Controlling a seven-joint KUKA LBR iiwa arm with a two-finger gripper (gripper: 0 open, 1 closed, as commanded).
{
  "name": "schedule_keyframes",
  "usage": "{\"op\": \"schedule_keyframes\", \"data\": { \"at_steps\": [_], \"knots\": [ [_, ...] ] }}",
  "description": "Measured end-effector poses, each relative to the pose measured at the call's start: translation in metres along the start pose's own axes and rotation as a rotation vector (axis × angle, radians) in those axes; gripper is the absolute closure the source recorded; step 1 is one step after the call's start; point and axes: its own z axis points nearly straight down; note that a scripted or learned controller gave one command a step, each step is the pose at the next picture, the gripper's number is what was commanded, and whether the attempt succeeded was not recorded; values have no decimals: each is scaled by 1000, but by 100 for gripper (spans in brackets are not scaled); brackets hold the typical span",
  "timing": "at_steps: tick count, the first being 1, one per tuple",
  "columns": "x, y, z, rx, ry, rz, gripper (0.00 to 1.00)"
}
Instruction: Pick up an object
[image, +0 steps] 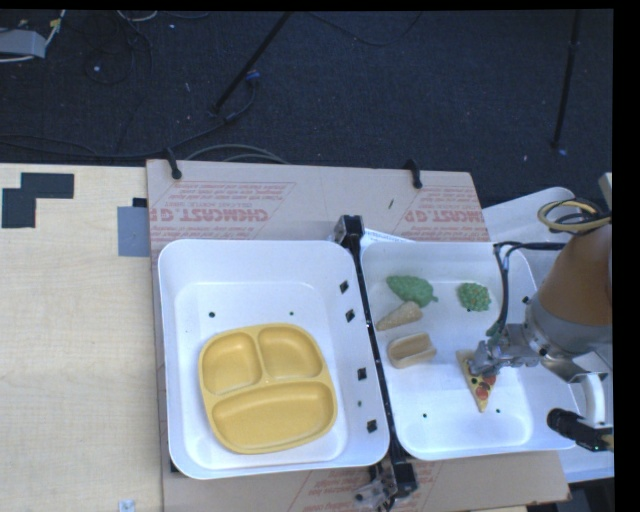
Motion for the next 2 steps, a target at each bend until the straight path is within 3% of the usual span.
{"op": "schedule_keyframes", "data": {
  "at_steps": [2],
  "knots": [
    [1,-2,-108,-6,-3,-7,100]
  ]
}}
